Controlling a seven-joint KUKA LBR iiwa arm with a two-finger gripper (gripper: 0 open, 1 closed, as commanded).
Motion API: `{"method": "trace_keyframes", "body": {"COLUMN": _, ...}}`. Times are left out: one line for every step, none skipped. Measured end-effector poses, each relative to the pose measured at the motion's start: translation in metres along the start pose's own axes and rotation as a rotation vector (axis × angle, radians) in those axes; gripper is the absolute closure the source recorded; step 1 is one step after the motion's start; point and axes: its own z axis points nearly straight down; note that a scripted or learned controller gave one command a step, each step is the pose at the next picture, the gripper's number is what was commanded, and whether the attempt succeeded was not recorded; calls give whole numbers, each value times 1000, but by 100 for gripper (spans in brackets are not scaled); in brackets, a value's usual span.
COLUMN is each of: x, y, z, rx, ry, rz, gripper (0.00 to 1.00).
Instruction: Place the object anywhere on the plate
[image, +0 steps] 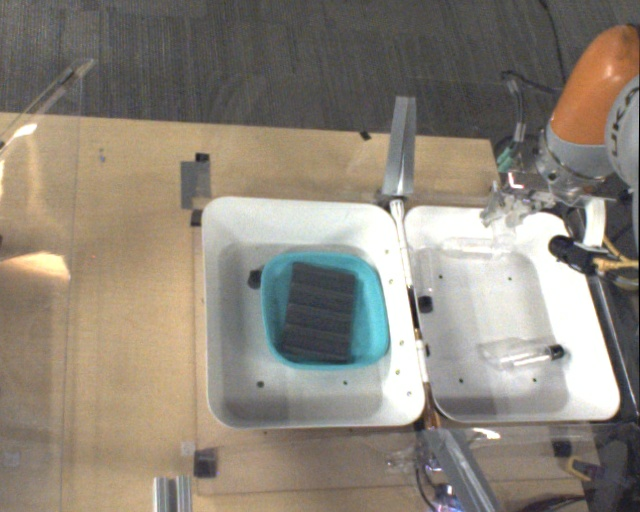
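Teal plate (325, 312) in left bin (225, 300) already carries the dark ribbed block (320, 311), centred. Gripper (510, 195) sits at right bin's (600, 400) far edge; whether it is parted or closed, cannot tell. Placing looks done; next move is probably just retreat.

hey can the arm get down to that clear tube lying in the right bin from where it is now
Probably yes. The clear tube lies alone on the floor of the right bin, with nothing over it or against it. The gripper hangs at that bin's far rim, so the path down looks free.
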Motion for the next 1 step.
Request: {"method": "trace_keyframes", "body": {"x": 57, "y": -37, "z": 38, "rx": 2, "ry": 2, "rz": 14, "gripper": 100}}
